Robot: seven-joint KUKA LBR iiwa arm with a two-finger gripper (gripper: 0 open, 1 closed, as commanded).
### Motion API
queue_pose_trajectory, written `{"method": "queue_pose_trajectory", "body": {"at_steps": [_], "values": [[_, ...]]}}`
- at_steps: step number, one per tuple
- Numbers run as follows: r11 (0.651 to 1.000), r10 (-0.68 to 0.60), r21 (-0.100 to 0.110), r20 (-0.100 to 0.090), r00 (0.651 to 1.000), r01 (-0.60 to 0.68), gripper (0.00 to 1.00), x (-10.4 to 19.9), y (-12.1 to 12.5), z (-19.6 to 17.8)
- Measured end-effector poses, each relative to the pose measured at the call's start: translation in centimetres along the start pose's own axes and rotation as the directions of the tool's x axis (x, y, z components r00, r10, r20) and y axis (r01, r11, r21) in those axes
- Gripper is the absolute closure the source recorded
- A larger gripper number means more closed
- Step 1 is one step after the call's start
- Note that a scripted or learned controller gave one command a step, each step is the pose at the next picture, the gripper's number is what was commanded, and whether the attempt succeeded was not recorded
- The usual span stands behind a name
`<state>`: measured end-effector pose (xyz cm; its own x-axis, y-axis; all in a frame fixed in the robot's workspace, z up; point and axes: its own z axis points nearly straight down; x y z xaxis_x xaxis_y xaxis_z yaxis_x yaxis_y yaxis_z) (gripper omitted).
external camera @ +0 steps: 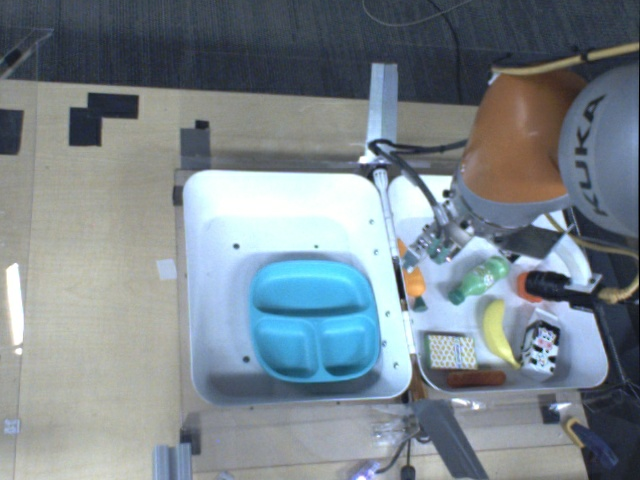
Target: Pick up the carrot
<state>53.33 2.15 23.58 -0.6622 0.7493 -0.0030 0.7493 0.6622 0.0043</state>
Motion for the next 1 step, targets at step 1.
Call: {"method": "queue_pose_trajectory", "body": {"at_steps": [1], "values": [[1.0,-0.011,0.0,0.0,1.0,0.011,1.0,-8.14,10.64,2.78]]}}
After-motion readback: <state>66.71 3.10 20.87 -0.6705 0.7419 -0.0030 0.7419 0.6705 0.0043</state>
